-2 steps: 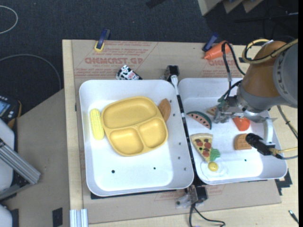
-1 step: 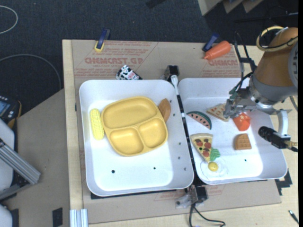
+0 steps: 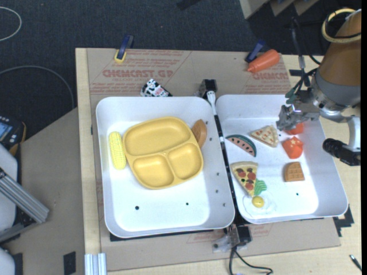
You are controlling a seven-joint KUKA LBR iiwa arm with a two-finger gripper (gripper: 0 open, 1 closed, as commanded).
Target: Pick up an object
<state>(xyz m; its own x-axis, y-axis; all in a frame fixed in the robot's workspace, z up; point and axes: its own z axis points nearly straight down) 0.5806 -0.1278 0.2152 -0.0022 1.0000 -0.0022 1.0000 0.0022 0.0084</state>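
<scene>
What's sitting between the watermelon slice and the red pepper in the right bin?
In the camera view, a triangular pizza slice lies between the watermelon slice and the red pepper. The gripper hovers just above and right of it.

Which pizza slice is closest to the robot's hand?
The plain tan pizza slice, right beside the end effector at the top of the right bin. The other pizza slice, with red toppings, lies lower down, farther away.

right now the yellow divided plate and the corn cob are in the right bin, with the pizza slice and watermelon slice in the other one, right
Not quite. The camera view shows the yellow divided plate and corn cob in the left bin; the pizza slice and watermelon slice lie in the right bin.
</scene>
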